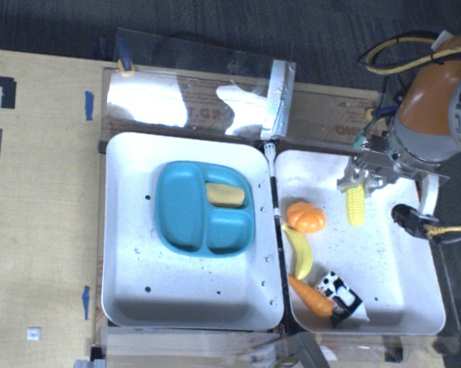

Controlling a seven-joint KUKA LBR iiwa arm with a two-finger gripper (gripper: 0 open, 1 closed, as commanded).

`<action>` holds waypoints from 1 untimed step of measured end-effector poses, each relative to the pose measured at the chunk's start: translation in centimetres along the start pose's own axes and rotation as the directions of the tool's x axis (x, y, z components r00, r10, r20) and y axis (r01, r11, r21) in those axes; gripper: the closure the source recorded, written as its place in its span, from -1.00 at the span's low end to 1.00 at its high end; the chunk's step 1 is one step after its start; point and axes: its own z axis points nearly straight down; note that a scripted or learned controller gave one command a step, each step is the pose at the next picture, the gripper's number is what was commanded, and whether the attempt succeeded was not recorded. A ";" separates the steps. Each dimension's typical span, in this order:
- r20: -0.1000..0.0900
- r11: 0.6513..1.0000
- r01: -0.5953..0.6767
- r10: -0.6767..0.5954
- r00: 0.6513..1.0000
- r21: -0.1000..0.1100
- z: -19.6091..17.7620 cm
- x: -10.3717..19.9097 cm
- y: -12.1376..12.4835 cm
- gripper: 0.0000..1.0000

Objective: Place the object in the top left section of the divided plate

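Two white bins side by side across the middle of the frame: left bin (122, 234), right bin (399, 274). In the left bin, one blue divided plate (182, 207) with three sections, one long one on its left side and two smaller ones stacked on its right. One pale yellow piece of food (225, 195) in the upper right section, the other two sections bare. At the upper right of the frame, one grey arm (434, 101) with its orange band, reaching down over the upper part of the right bin. One gripper (361, 183) pinching the top end of one corn cob (356, 208), the cob hanging upright below it, over the right bin and well apart from the plate. Five food items counted in the right bin with the cob included: one small orange pumpkin (305, 217) near the bin's left wall, one banana (300, 256) just below the pumpkin, one carrot (310, 297) lower still, lying at a slant, and one black-and-white toy (340, 291) touching the carrot's right end.
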 end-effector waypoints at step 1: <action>0.003 0.911 0.413 -0.413 0.911 -0.008 7.0 0.8 -0.4 1.00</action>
